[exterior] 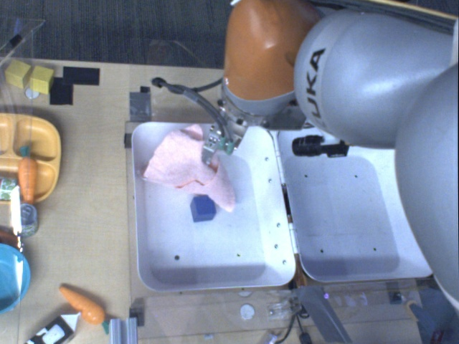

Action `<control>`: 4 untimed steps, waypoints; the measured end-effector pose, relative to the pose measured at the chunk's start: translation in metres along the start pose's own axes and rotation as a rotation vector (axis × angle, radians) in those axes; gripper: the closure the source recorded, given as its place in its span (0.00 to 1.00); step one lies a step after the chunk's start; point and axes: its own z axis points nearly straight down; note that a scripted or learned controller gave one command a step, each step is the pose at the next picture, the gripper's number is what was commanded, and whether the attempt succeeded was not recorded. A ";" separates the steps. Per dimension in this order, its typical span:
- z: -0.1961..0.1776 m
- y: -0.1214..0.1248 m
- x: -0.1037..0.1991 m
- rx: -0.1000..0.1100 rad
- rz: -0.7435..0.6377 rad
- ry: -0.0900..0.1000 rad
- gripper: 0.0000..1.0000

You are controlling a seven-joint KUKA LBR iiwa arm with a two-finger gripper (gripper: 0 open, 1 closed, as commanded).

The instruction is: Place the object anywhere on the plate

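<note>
Camera view: a crumpled pink cloth (pixel 188 167) lay in the left white bin (pixel 179 264), a small blue block (pixel 204 208) at its five o'clock. The hand (pixel 214 147) was poised over the cloth, its state not discernible. No plate could be identified, so placement was judged not begun.

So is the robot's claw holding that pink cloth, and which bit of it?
It cannot be told. The gripper sits right at the top edge of the pink cloth in the left bin, but its tips are too small to read.
</note>
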 end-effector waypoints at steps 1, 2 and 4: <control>0.054 0.055 0.002 0.006 0.157 0.006 1.00; 0.162 0.036 -0.021 0.002 0.533 0.003 1.00; 0.066 0.059 -0.029 0.009 1.082 0.002 1.00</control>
